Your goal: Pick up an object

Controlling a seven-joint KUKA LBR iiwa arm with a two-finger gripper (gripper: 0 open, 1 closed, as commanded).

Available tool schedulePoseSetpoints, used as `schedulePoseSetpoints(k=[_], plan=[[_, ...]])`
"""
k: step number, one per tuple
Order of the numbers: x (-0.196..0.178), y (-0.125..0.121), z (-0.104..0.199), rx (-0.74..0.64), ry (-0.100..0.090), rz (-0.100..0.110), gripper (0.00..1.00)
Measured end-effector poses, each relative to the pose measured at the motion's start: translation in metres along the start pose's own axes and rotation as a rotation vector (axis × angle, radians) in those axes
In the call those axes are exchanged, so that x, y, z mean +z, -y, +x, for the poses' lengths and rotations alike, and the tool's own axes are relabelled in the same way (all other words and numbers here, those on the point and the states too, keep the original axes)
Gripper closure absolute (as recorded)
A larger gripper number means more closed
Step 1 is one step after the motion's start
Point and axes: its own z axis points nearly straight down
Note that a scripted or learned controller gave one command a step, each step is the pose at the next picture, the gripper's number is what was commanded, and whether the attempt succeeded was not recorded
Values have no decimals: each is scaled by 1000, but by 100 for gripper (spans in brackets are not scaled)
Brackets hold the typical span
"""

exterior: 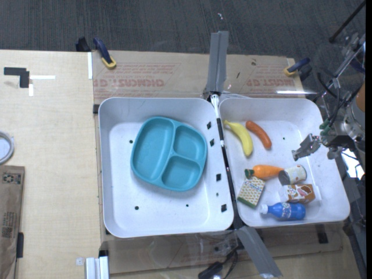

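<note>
Pale wooden bench (46, 156) under dark carpet (145, 10) bears two white bins (110, 156); end effector (306, 147), perhaps released, hovers.

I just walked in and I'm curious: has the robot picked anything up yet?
Not yet. The gripper hovers over the right bin with nothing between its fingers. The banana, carrot and can lie in the bin. Choosing, grasping and lifting remain.

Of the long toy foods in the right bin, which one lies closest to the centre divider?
The yellow banana. It lies just right of the divider, while the orange-red sausage sits further right beside it and the carrot lies lower, toward the bin's middle.
</note>
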Motion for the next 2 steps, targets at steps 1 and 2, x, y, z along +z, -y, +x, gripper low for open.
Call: schedulePoseSetpoints(k=[1, 2], plan=[[-23, 4, 47, 129, 1, -1, 0], [97, -14, 37, -119, 0, 0, 0]])
